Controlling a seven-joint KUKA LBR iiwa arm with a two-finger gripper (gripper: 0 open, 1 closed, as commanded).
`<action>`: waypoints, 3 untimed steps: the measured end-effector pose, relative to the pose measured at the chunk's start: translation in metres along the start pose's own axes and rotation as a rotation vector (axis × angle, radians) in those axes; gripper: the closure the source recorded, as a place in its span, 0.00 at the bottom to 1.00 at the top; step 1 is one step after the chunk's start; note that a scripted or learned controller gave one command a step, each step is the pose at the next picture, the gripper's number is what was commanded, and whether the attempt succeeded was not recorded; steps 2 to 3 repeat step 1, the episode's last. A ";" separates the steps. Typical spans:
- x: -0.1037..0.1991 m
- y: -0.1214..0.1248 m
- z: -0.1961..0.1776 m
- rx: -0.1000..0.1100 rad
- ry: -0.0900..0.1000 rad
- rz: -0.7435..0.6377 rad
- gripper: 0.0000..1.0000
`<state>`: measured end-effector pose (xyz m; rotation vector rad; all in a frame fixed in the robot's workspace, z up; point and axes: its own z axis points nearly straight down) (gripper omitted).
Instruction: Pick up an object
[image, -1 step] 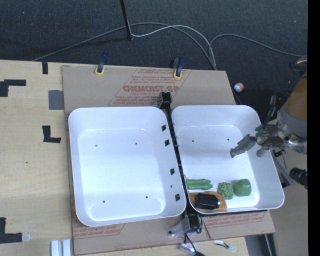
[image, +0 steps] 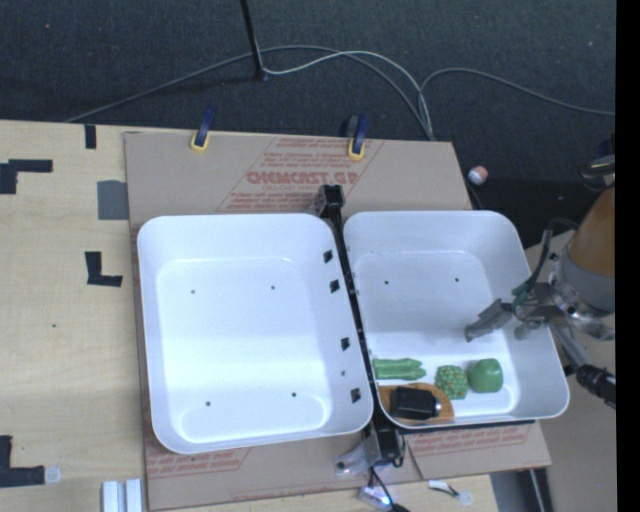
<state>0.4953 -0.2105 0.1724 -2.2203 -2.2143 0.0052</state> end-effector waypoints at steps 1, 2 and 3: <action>-0.005 0.090 -0.056 -0.010 -0.003 -0.005 0.00; -0.005 0.090 -0.056 -0.010 -0.003 -0.005 0.00; -0.005 0.090 -0.056 -0.010 -0.003 -0.005 0.00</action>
